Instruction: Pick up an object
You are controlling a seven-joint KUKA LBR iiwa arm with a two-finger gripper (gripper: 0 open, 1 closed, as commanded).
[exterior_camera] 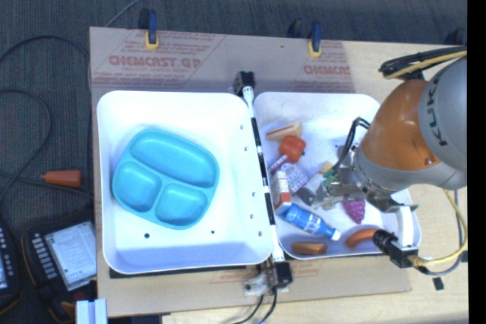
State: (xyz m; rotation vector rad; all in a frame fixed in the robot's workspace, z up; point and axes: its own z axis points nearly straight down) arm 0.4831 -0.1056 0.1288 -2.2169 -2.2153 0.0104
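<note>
Two white bins (106,163) edge to edge; gripper (328,190) low amid right-bin clutter, finger state unclear

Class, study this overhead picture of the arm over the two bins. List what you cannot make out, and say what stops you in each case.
- Gripper: finger state unclear in the camera view, lost in clutter under the wrist.
- Right bin: its right side is covered by the arm.
- Purple object: partly hidden by the arm, identity uncertain.
- Blue bottle: label too small to read.

Small jumbled toy foods (291,147) and bottle (307,221) in right bin (319,104)
</note>
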